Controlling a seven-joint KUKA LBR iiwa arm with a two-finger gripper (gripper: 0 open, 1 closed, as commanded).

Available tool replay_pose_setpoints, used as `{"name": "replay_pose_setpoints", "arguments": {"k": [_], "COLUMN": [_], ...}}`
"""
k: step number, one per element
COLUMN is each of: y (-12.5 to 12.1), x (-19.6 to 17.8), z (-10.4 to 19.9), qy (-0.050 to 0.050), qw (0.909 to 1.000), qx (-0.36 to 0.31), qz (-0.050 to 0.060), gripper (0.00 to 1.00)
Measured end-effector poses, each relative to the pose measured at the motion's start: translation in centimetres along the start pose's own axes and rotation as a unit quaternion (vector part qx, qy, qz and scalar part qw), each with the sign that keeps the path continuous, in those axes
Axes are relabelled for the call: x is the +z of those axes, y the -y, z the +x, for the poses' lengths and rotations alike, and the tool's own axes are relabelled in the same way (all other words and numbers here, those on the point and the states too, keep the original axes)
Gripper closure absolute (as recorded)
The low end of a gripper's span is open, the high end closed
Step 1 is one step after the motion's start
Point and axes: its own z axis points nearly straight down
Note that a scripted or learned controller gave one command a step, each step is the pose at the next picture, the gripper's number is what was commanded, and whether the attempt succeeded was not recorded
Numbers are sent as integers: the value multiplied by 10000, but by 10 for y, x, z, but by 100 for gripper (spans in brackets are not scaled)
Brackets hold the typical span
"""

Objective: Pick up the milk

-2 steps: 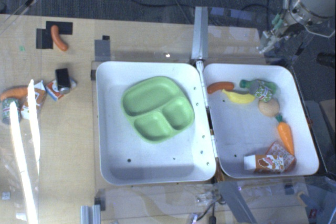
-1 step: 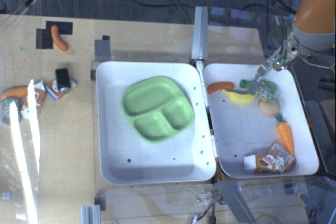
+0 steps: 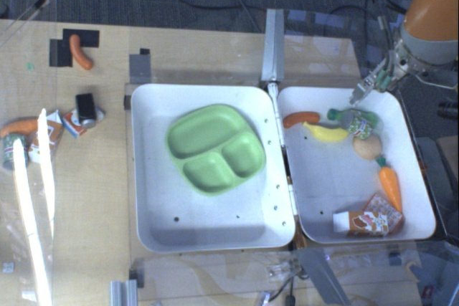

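The claw (image 3: 361,92) hangs over the far edge of the right bin (image 3: 315,186), just above a green bottle (image 3: 356,118); whether it is open or closed I cannot tell, since it looks small and blurred here, and nothing can be seen gripped in it. The milk (image 3: 369,219), a small carton with a white top and a brown-red printed side, lies on its side in the near corner of the same bin, well apart from the claw. Between the two lie a carrot (image 3: 389,185), a pale round item (image 3: 367,147), a yellow banana (image 3: 324,132) and a red sausage (image 3: 300,119) near the bin's far left corner. The left bin (image 3: 150,218) holds a green divided plate (image 3: 215,147). On the table (image 3: 86,226), left of the bins, another sausage (image 3: 81,55) lies on a black patch.
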Motion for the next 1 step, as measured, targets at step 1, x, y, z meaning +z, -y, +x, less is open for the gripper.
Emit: {"name": "replay_pose_setpoints", "arguments": {"k": [1], "y": [-55], "x": [-70], "z": [41], "qy": [-13], "qw": [9936], "qx": [1129], "qz": [9], "gripper": [100]}}
